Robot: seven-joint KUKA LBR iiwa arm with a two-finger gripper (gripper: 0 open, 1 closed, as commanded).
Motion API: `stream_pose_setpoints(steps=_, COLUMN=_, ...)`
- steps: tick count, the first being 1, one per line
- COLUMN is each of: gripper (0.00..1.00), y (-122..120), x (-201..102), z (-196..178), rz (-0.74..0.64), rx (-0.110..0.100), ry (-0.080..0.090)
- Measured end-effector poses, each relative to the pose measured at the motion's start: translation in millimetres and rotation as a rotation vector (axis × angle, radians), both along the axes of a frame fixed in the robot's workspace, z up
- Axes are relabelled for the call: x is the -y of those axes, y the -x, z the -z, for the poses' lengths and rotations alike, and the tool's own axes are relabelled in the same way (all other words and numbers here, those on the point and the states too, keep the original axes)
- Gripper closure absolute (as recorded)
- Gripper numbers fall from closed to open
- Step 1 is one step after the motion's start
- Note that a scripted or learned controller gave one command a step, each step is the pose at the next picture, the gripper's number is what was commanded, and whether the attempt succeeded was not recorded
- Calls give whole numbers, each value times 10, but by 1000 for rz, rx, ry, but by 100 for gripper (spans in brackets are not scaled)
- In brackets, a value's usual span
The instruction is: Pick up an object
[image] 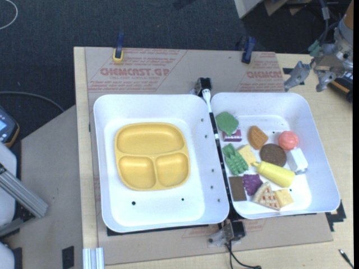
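My gripper (310, 79) hangs at the upper right, above the far right corner of the right bin (320, 122). Its two grey fingers (295, 76) are spread apart with nothing between them. The right bin holds several toy foods: a green leaf (227, 121), an orange bread piece (257, 137), a red ball (288, 140), a brown patty (272, 154), a yellow banana-like piece (275, 173), a green lumpy piece (234, 158), a waffle (267, 196), purple grapes (252, 182) and a white block (298, 160). All lie well below the gripper.
The left bin (104, 167) holds a yellow three-compartment plate (151, 154). A black divider clip (203, 86) sits between the bins at the far edge. Blue clamps (119, 49) (246, 48) hold the cardboard sheet (84, 94).
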State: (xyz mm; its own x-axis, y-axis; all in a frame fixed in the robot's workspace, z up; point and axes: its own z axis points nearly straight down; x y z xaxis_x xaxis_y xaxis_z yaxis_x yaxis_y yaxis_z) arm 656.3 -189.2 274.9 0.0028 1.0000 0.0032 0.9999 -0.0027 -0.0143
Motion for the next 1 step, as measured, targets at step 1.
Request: stream_pose_setpoints(steps=1, gripper=0, y=-21, x=-6, z=-83, rz=-3, rx=13, ry=3)
